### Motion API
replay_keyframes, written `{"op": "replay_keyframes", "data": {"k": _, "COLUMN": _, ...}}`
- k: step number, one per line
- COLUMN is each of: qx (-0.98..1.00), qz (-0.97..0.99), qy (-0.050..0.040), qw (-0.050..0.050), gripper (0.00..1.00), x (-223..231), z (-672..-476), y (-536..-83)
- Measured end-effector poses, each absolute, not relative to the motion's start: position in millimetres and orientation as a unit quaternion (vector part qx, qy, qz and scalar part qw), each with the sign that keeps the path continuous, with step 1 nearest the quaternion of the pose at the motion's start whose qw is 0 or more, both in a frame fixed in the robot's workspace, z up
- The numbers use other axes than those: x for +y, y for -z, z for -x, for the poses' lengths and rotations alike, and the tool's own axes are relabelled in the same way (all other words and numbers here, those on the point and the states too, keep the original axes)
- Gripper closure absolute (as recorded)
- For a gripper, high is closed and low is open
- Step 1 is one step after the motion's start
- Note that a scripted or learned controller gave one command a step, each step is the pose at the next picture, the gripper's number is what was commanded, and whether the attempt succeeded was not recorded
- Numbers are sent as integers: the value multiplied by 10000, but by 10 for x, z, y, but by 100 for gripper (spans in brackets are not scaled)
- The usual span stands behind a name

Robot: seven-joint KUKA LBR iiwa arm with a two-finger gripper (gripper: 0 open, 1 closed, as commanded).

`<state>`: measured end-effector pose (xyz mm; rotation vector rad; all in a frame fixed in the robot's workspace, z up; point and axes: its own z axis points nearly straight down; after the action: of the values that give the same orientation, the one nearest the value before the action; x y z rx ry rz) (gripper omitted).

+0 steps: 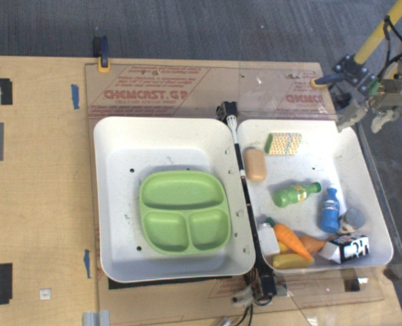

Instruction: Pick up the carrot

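The carrot (293, 239) is orange with a green tip. It lies slanted near the front of the right bin (367, 182), resting among a yellow piece (290, 261), a white block (269, 239) and a black-and-white box (350, 248). My gripper (356, 116) hovers by the far right corner of that bin, well away from the carrot and higher than it. Nothing shows in its grasp.
The right bin also holds a tan bread roll (255, 164), a dotted sponge (284, 143), a green bottle (295, 194) and a blue bottle (330, 210). A green divided plate (185, 211) lies in the left bin (113, 182). A black divider (238, 161) separates the bins.
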<state>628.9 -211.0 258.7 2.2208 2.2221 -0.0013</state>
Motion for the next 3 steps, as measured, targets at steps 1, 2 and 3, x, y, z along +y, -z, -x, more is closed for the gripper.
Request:
{"op": "replay_keyframes", "data": {"k": 1, "qx": 7543, "qz": -6565, "qy": -12, "qw": 28, "gripper": 0, "x": -1605, "z": -6019, "y": -3173}}
{"op": "replay_keyframes", "data": {"k": 2, "qx": 8237, "qz": -5671, "qy": 4, "qw": -28, "gripper": 0, "x": -899, "z": -5542, "y": -2277}}
{"op": "replay_keyframes", "data": {"k": 3, "qx": 8836, "qz": -4683, "qy": 2, "qw": -34, "gripper": 0, "x": -418, "z": -5138, "y": -1833}}
